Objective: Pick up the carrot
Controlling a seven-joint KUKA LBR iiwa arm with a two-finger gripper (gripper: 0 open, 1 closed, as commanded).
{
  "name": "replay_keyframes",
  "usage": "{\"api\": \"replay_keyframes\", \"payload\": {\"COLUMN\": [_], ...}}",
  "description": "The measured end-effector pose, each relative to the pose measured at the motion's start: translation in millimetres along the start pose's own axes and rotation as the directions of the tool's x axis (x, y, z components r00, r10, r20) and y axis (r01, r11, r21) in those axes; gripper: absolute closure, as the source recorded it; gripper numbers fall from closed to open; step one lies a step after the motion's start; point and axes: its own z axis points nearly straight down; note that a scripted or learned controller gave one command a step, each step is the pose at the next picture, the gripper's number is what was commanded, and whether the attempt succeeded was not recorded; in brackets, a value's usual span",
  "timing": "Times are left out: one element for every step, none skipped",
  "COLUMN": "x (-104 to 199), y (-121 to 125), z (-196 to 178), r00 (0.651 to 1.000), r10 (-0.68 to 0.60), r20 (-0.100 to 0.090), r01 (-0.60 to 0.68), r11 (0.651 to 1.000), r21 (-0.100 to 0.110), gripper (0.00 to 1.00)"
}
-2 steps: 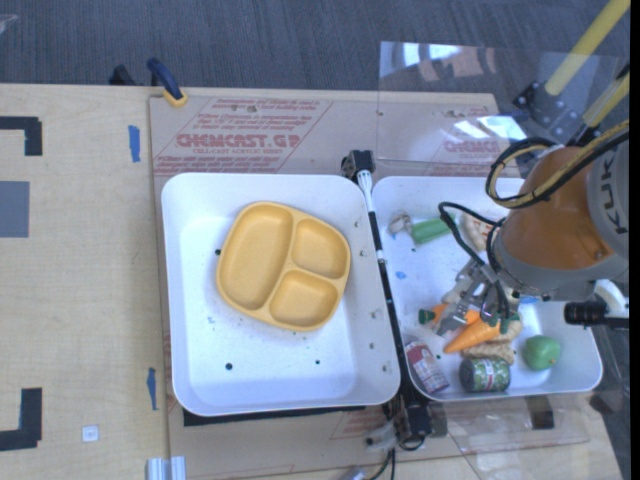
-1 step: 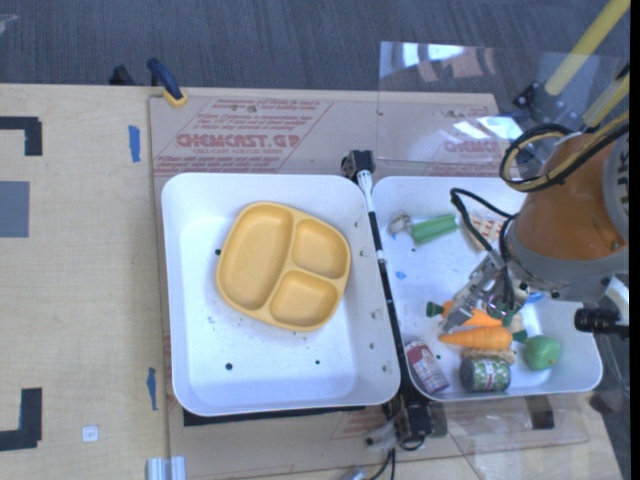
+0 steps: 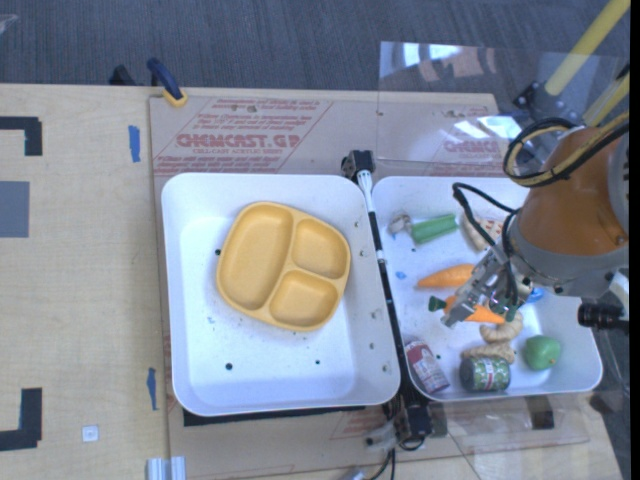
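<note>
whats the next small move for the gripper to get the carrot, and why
Probably a short shift toward the left bin, then down. The gripper sits in the right bin beside the carrot, whose orange body lies just to its upper left in the camera view. Nothing orange shows clearly between the fingers, so it likely needs centring over the carrot before closing.

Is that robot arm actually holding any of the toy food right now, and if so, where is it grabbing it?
It cannot be told. The end effector sits low in the right bin, right at the carrot and another orange piece, but no item is clearly seen between its tips.
</note>
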Motion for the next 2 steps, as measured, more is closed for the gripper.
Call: {"api": "replay_keyframes", "payload": {"x": [-6.7,-5.7], "y": [6.0,5.6], "z": [46.2,47.8], "r00": [0.946,0.946], "r10": [-0.324,-0.324], "r20": [-0.004,-0.007], "r01": [0.324,0.324], "r11": [0.946,0.946], "r21": [-0.001,0.000], "gripper": [1.00,0.00]}}
